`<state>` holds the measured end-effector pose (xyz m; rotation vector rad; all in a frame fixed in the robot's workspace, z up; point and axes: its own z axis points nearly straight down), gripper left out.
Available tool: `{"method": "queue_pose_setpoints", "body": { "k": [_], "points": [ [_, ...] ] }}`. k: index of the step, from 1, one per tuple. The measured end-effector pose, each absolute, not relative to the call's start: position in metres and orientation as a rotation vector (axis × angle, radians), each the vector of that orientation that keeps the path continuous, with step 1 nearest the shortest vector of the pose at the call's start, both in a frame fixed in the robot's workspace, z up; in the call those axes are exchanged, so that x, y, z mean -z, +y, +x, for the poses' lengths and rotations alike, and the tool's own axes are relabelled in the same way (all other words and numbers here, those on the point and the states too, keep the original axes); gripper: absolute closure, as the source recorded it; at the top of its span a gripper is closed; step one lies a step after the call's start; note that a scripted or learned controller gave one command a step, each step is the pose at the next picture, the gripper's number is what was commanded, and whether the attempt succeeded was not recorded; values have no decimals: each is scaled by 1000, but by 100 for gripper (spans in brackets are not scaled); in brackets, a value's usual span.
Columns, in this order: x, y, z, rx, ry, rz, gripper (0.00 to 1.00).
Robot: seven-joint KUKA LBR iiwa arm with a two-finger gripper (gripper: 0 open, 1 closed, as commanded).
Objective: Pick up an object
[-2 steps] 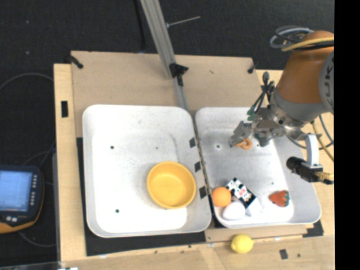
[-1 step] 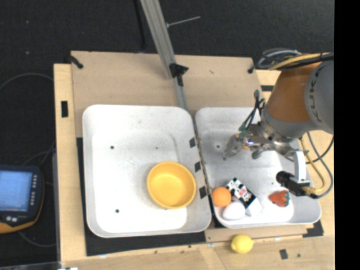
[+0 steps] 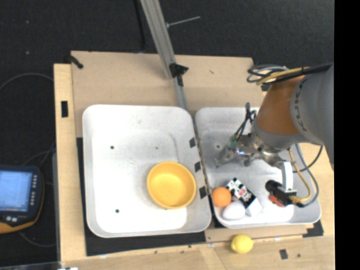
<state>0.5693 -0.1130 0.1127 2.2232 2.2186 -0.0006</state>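
Tan bench (image 3: 124,77) carries two white bins: left bin (image 3: 112,128), right bin (image 3: 216,122), touching. Yellow lemon (image 3: 242,243) on bench's near edge.

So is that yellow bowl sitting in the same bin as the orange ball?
No, the yellow bowl lies in the left bin, while the orange ball lies in the right bin.

This was a robotics lab: a plywood bench (image 3: 124,80) on dark floor carried two white bins (image 3: 112,128), a metal mounting pole (image 3: 160,32) rose at upper centre, and a teach pendant (image 3: 17,198) sat at lower left.
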Motion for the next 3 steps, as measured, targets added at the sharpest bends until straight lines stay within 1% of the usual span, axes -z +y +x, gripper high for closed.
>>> {"method": "queue_pose_setpoints", "body": {
  "k": [1,2,3],
  "points": [
    [-123,-112,571,-8,2213,2228,100],
    [-188,-113,572,-8,2221,2212,100],
    [-242,-104,572,-2,2224,2216,100]
  ]
}}
